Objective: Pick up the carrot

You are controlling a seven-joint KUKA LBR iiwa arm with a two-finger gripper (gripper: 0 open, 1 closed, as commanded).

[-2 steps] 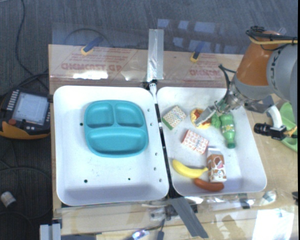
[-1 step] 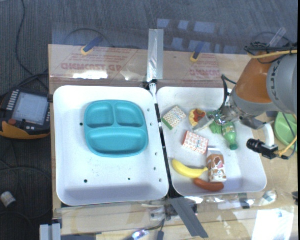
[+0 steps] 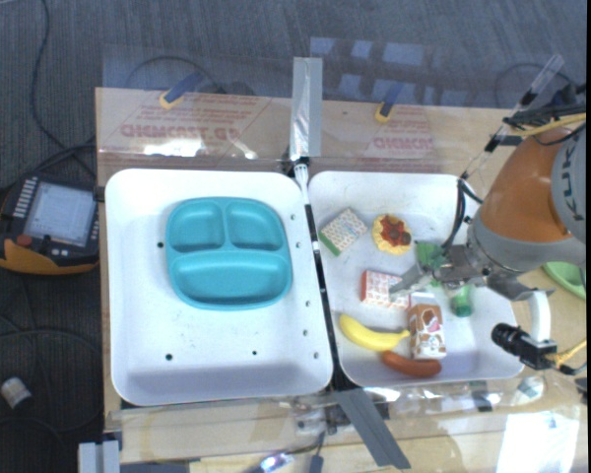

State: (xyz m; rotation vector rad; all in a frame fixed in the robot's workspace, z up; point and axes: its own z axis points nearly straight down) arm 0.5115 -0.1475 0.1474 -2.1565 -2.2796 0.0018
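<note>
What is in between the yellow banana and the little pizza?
A small red-and-white checkered packet lies between the banana and the pizza, in the camera view.

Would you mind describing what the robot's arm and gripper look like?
The arm is rounded, with a broad orange band above a grey wrist section. Thin cables run beside it. The gripper is slim grey metal with green parts around it.

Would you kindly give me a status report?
Gripper low over right bin. Likely carrot at front edge, ungrasped. Carton, banana crowd it.
</note>
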